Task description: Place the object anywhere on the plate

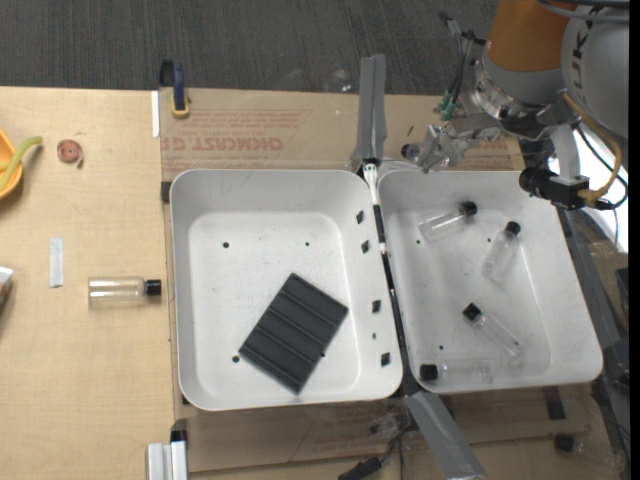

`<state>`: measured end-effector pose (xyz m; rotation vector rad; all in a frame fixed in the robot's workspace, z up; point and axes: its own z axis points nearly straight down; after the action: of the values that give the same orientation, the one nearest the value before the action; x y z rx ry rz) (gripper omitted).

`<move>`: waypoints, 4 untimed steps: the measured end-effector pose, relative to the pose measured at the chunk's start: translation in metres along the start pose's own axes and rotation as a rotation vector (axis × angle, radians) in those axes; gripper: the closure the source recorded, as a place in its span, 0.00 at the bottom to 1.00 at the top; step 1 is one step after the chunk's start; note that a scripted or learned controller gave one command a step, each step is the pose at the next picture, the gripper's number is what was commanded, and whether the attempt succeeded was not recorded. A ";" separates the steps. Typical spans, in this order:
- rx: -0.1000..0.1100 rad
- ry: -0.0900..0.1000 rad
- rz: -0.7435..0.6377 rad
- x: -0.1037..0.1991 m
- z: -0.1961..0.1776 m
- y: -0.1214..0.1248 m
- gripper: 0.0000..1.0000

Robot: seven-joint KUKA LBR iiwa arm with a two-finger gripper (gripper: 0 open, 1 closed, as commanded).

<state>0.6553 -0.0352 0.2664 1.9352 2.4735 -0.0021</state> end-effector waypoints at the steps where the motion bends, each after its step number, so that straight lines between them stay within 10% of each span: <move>1: 0.004 0.001 0.068 0.077 0.076 -0.053 1.00; 2: 0.001 0.000 -0.024 0.084 -0.148 0.008 1.00; 4: 0.003 0.000 0.013 0.200 0.015 -0.006 1.00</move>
<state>0.6013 0.1579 0.2508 1.9521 2.4629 -0.0062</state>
